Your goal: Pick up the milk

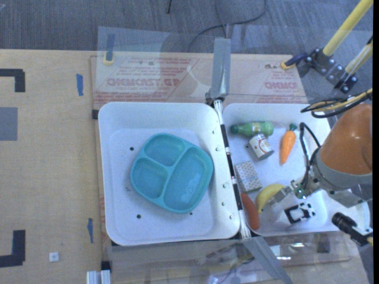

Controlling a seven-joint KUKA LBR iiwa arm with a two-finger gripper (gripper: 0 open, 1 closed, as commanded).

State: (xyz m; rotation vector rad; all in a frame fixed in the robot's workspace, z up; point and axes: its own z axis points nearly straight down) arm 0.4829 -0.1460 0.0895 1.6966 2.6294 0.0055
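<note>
A small white and brown carton (260, 147), which looks like the milk, lies tilted in the upper middle of the right bin (314, 114), just below a green bottle (252, 128). My gripper (298, 211) hangs low over the bin's front right part, to the right of a banana (269, 194) and well in front of the carton. The arm's grey wrist and orange band (354, 144) cover the bin's right side. The black and white shapes at the gripper's tip are too small to read.
An orange carrot (286, 145) lies right of the carton. A patterned square packet (247, 175) and a red elongated item (250, 212) lie along the bin's left wall. The left bin (112, 158) holds a teal divided plate (172, 172).
</note>
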